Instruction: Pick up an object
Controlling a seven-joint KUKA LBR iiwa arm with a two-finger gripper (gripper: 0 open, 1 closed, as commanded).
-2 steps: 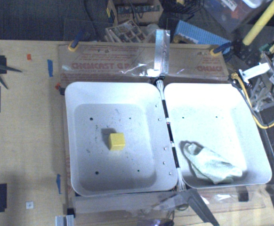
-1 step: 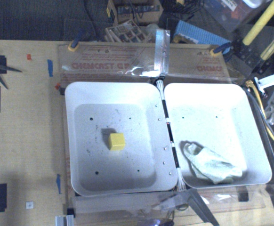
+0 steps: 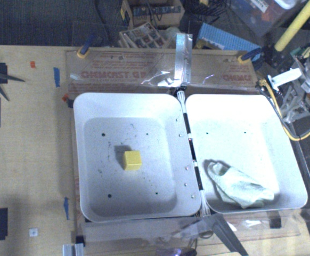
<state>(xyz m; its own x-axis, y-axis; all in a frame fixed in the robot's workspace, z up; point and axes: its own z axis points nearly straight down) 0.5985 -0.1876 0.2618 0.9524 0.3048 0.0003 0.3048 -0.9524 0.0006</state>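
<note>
A small yellow block point(image 3: 132, 160) lies near the middle of the left bin point(image 3: 91, 111). A crumpled white and pale green cloth point(image 3: 240, 188) rests in the near part of the right bin point(image 3: 235, 111), close to its front wall. My gripper point(image 3: 300, 101) hangs at the view's right edge, over the far right rim of the right bin, with cables around it. It is well away from both objects and nothing is seen in it.
A metal divider strip point(image 3: 189, 143) runs between the two bins. A yellow cable point(image 3: 283, 121) loops over the right bin's right rim. Clutter and boxes stand behind the bench, and bare wooden bench top point(image 3: 27, 143) lies to the left.
</note>
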